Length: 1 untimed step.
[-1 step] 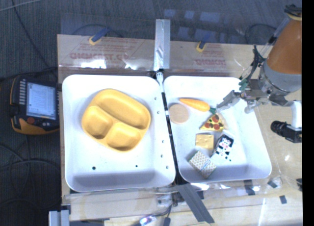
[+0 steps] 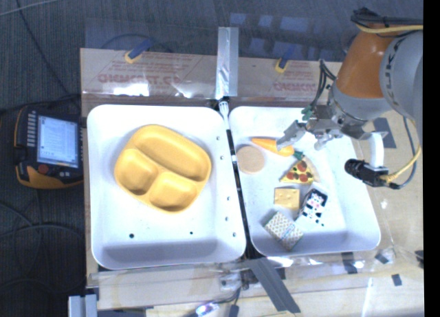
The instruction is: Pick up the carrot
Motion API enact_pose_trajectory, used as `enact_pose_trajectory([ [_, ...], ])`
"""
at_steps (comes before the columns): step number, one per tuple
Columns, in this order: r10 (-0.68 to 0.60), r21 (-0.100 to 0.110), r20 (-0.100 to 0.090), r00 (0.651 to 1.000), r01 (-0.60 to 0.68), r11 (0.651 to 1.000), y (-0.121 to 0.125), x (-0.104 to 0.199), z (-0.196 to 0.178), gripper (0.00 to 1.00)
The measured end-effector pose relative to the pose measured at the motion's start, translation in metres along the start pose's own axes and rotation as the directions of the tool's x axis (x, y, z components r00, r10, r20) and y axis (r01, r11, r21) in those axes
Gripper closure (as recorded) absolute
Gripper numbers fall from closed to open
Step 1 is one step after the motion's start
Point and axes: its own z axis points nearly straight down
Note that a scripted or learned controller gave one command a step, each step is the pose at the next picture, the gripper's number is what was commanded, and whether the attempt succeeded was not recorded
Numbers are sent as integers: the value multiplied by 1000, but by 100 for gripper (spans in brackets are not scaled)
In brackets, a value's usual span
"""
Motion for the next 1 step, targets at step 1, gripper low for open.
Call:
enact_pose_trajectory([
  [1,328,1,-2,945,-328,945,-33,-34,-3,0],
])
